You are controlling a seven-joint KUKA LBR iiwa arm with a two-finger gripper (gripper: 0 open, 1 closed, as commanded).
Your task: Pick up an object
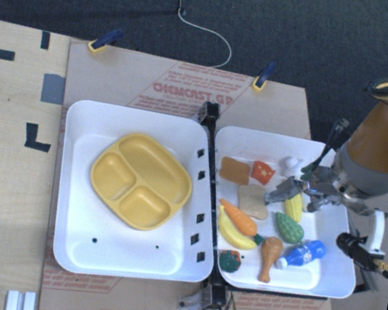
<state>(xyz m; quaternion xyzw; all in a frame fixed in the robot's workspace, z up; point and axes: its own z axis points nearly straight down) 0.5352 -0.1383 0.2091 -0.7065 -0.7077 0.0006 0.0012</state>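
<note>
Over the right bin (320, 284) the grey arm (378, 146) reaches in from the right, its gripper (293, 192) low above the toy food; the fingers stand apart, one dark finger (280, 193) pointing left toward the pale bread slice (253, 200), and the yellow corn cob (293, 205) lies just under them, though whether it sits between them I cannot tell; beside the corn lie a green vegetable (289, 227) and a blue bottle (303, 253); further left are a brown square piece (234, 170), a red piece (262, 172), a carrot (237, 217), a banana (234, 232), a chicken drumstick (269, 256) and a small dark green piece (230, 259) near the front rim; a small white item (290, 163) rests by the back wall; across the divider, the left bin (73, 166) holds a yellow compartment tray (140, 180), lying flat and turned at a slant.
</note>
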